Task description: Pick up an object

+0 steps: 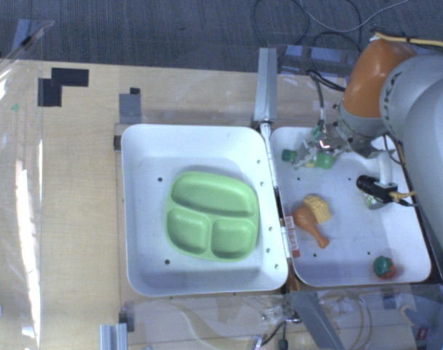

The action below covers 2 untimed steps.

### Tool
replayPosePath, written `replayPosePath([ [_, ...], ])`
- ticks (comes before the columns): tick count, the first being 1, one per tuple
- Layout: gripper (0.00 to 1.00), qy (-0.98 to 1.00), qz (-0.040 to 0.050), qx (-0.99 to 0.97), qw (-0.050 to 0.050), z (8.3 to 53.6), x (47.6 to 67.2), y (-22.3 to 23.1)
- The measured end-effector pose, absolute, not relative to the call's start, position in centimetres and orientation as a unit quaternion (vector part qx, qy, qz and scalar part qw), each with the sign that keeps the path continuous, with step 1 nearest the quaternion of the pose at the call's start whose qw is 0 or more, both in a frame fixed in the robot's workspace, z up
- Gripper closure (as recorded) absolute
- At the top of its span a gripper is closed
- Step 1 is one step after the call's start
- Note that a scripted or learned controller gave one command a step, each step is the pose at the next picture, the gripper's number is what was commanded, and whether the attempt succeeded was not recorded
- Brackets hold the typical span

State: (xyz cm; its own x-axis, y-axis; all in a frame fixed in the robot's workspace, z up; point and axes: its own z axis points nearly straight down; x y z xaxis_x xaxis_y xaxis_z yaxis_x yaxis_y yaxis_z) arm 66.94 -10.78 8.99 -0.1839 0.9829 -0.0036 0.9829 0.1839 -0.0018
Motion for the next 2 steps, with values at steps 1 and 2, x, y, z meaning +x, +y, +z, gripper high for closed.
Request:
replayPosePath([
  [1,1.0,0.771,-0.0016,0.637,0.003,10.2,67.1,-10.8],
  [2,1.0,0.816,0.0028,0.578,0.004,18.8,67.1,-4.2],
])
